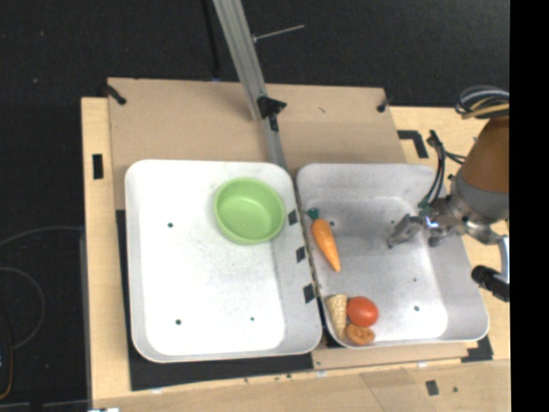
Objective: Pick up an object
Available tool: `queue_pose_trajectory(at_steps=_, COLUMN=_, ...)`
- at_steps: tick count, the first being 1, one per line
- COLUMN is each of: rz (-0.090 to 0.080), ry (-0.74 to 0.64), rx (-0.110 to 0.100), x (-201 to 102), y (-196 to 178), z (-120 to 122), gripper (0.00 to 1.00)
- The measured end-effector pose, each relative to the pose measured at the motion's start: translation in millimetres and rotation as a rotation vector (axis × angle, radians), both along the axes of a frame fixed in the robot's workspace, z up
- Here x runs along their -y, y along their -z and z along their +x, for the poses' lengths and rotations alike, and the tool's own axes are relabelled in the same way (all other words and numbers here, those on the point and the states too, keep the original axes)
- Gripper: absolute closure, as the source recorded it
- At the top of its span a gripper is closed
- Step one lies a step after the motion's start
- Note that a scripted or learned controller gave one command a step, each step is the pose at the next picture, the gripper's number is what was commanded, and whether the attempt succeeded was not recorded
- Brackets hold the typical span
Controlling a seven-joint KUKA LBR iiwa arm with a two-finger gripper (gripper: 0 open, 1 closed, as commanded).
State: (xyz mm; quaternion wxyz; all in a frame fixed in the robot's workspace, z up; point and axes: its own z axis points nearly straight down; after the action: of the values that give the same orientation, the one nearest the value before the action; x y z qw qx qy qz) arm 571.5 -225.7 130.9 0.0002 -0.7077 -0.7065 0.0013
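My gripper (pixel 418 233) hangs over the right side of the right bin (pixel 377 187), its two fingers spread open with nothing between them. An orange carrot (pixel 325 244) lies near the bin's left wall, well left of the gripper. A red tomato (pixel 363 310) sits at the bin's front, beside a pale beige piece (pixel 337 310) and a small brown-orange item (pixel 359 336). A green bowl (pixel 250 211) stands upright in the left bin (pixel 171 316).
A metal pole (pixel 244 50) slants up from between the bins at the back. The arm's orange band (pixel 489 157) and cables are at the right edge. Brown board (pixel 189 123) lies behind the bins.
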Motion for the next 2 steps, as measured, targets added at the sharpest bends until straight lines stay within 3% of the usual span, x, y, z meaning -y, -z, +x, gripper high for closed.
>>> queue_pose_trajectory(at_steps=1, rz=-0.002, ry=0.003, rx=0.007, x=2, y=-14, z=1, gripper=1.0)
queue_pose_trajectory(at_steps=2, rz=0.0, ry=-0.004, rx=0.004, x=-7, y=-66, z=5, gripper=1.0)
